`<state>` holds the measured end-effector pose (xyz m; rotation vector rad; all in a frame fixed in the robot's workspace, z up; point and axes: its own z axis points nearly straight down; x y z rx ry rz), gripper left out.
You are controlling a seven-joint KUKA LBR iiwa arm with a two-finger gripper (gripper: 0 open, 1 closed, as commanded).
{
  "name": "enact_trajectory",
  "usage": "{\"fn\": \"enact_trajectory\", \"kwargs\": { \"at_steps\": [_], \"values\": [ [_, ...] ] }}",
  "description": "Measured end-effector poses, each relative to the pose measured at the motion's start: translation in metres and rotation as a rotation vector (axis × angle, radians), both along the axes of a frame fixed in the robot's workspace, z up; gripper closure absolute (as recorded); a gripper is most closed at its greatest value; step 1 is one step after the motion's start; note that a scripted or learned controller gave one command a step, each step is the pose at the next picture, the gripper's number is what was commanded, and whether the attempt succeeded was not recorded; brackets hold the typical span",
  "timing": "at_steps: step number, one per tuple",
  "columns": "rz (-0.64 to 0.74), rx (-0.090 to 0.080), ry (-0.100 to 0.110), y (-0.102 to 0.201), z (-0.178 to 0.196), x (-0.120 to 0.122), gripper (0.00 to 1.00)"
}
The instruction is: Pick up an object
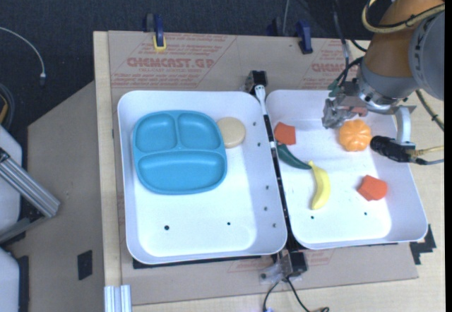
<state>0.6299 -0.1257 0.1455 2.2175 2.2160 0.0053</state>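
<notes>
My gripper [337,117] hangs over the back of the right bin [395,227], just left of a small orange pumpkin [354,135]. A yellow banana [320,187] lies in the middle of that bin, its tip by a dark green pepper [290,156]. An orange-red block [284,133] sits near the bin's left wall and another red block [372,188] lies to the right of the banana. Nothing shows between the fingers.
The left bin [212,233] holds a blue divided plate [180,150] with a round beige cookie [231,132] beside its right edge. Both bins rest on a brown board clamped at the back.
</notes>
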Motion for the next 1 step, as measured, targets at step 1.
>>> {"fn": "enact_trajectory", "kwargs": {
  "at_steps": [1],
  "values": [
    [0.001, 0.0, 0.0, -0.0031, 0.0441, 0.0004, 1.0]
  ]
}}
